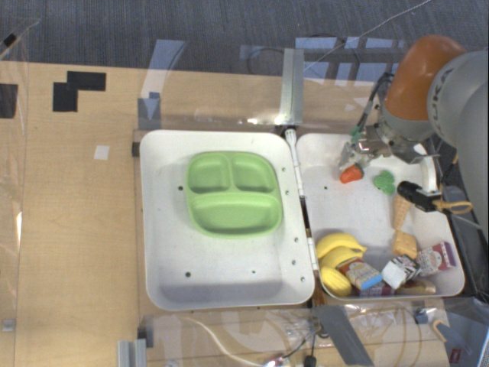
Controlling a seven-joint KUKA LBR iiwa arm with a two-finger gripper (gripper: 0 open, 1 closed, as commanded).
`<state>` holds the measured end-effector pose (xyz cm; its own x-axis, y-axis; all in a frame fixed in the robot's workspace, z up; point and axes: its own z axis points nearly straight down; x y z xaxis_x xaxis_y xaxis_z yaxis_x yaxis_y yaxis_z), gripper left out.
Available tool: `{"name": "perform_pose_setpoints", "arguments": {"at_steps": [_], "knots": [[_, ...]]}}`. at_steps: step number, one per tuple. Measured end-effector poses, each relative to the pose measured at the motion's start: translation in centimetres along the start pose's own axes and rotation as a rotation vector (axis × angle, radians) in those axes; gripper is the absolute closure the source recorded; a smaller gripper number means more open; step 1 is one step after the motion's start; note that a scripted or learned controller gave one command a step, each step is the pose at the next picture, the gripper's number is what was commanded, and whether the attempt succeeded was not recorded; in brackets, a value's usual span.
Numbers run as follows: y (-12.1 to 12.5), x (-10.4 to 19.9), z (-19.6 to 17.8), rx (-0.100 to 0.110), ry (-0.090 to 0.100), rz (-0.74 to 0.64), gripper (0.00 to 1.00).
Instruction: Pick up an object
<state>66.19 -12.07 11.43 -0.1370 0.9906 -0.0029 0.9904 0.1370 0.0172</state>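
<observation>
Nearest the camera, the right bin [328, 155] holds bananas [336, 260] and small packets [397, 270] whose print is too small to read. The left bin [164, 228] carries a green divided plate [231, 193]. Both sit on a light wooden surface [69, 228] with grey carpet [191, 10] beyond. Farther back, an orange carrot-like piece [351, 174] lies just below the gripper [357, 153]; whether it is open, I cannot tell.

The scene is viewed from one fixed camera set above the bench [69, 205], tilted down at a slant. Both white bins [160, 228] are taken in from moderate height, with grey floor [191, 6] seen beyond the far edge.
</observation>
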Motion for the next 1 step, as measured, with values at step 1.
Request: {"name": "perform_pose_setpoints", "arguments": {"at_steps": [1], "knots": [[2.22,8.32,-12.14,0.008,0.002,0.033,1.00]]}}
